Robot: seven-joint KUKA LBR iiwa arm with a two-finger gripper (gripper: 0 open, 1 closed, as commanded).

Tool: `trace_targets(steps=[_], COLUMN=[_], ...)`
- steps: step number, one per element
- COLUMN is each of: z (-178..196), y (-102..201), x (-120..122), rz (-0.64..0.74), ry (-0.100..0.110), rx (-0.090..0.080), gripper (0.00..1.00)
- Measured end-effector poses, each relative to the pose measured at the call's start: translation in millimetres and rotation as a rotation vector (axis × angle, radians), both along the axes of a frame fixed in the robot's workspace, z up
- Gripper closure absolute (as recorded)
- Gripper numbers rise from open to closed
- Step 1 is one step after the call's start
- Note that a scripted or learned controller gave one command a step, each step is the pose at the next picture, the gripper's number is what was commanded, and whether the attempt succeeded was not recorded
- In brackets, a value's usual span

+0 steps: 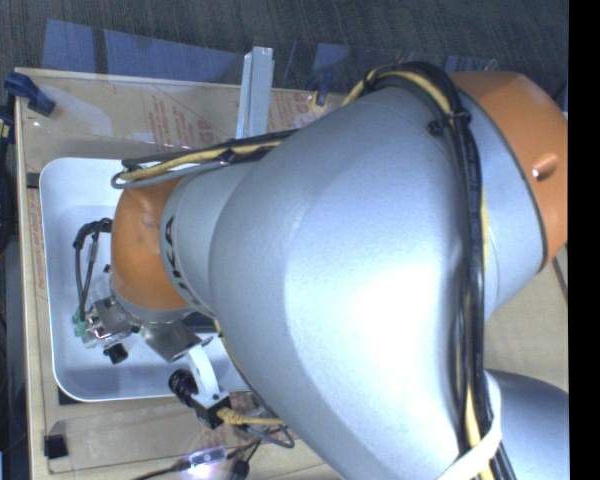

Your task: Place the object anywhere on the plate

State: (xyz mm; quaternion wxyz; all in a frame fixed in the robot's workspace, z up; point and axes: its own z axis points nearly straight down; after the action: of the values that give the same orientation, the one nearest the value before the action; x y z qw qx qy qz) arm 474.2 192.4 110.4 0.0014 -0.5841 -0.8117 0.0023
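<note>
Grey arm looms over left bin; contents mostly hidden.

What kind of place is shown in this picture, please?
Probably a robotics lab or test cell. A big grey arm with an orange band and yellow cables reaches over a shallow white bin set in a wooden bench, and the floor around is dark carpet.

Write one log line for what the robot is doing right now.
arm: reaching over left bin | gripper: hidden, low in bin | object, plate: hidden | hold: cannot tell
</note>
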Motion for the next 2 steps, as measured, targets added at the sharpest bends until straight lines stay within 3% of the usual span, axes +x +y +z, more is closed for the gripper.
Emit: trace_targets(steps=[1, 2], z=[47.8, -19.8], y=[-48.5, -62.4], x=[2.3, 0.6], rz=[0.355, 0.091], ry=[-0.005, 0.0], rx=[0.003, 0.001], gripper=[1.0, 1.0])
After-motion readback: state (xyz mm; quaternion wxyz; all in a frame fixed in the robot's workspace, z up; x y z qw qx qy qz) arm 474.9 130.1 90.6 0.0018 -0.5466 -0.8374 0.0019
